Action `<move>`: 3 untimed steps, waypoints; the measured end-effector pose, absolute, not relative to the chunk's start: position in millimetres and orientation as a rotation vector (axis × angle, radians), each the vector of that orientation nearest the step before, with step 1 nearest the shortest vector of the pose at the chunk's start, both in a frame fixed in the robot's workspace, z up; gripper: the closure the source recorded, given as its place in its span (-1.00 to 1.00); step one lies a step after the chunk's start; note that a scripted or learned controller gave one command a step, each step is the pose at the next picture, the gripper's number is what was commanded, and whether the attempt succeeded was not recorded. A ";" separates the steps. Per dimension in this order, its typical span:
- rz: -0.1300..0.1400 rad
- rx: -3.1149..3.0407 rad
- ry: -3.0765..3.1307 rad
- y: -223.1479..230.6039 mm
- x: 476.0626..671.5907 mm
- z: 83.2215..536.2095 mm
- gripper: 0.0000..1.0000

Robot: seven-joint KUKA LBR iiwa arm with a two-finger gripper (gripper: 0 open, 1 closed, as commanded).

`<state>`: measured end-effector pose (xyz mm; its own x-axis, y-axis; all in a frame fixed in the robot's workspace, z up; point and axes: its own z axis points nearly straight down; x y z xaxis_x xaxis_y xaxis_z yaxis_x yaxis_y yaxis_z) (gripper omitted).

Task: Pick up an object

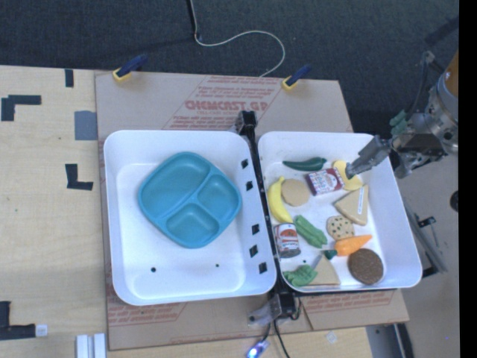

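From the camera above the bench, two shallow white bins sit side by side on a cardboard sheet clamped at its far corners. The left bin [119, 222] holds just a blue divided plate [190, 198], lying flat near the middle. The right bin [395, 222] is where the pickable things are, a crowd of toy food: a green pepper [305, 163] at the far side, a small red-labelled packet [323, 181] just below it, a banana [278, 201] along the dividing wall with a tan round [295, 192] touching it, a small can [288, 239], a cookie [340, 227], a carrot [352, 245], a cheese-coloured wedge [354, 206] and a dark brown disc [365, 265] in the near corner. They lie loosely packed, several touching (likely tipped in rather than arranged), which leaves few clean approaches.

The arm comes in from the right, and its gripper [367, 157] hangs low over the far right part of that bin, pointing down and inward toward a small yellow piece [344, 170] beside the packet. Nothing shows between the fingers, and from this slant I cannot tell whether they are apart or together. I'd judge it is lining up on the yellow piece or the packet; their closeness could spoil the grab.
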<state>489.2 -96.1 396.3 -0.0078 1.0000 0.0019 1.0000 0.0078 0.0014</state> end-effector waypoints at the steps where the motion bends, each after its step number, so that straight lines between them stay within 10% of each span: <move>1: 0.001 -2.217 -2.225 -99.2 490.8 404.2 1.00; 3: 0.010 -2.209 -2.222 5.4 483.8 229.3 1.00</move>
